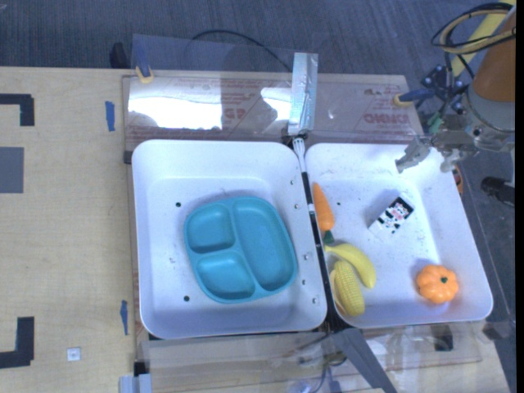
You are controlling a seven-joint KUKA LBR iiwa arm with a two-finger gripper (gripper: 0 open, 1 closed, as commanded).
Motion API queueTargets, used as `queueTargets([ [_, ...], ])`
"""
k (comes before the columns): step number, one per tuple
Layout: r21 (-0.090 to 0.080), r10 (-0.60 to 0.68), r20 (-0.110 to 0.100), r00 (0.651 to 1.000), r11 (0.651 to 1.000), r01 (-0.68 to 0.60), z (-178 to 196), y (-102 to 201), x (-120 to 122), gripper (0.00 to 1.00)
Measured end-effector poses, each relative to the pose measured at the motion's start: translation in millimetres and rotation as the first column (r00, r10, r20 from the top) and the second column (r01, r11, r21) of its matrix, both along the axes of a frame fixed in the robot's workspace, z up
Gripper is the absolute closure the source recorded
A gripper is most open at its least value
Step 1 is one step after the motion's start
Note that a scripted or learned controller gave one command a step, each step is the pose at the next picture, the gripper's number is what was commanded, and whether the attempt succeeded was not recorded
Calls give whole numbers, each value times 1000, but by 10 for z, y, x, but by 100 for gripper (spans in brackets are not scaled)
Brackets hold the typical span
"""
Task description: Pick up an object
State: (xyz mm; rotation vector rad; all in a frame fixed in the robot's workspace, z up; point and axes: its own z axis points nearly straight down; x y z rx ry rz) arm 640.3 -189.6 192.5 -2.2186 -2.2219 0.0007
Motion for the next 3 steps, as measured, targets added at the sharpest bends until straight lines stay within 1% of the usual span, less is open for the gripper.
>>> queueTargets([
  [1, 2, 242, -2, 970, 970, -242, -610, 255, -288, 0],
  [2, -3, 286, 6, 958, 958, -286, -1055, 276, -320, 0],
  [3, -1, 241, 5, 970, 970, -241, -1055, 595, -661, 0],
])
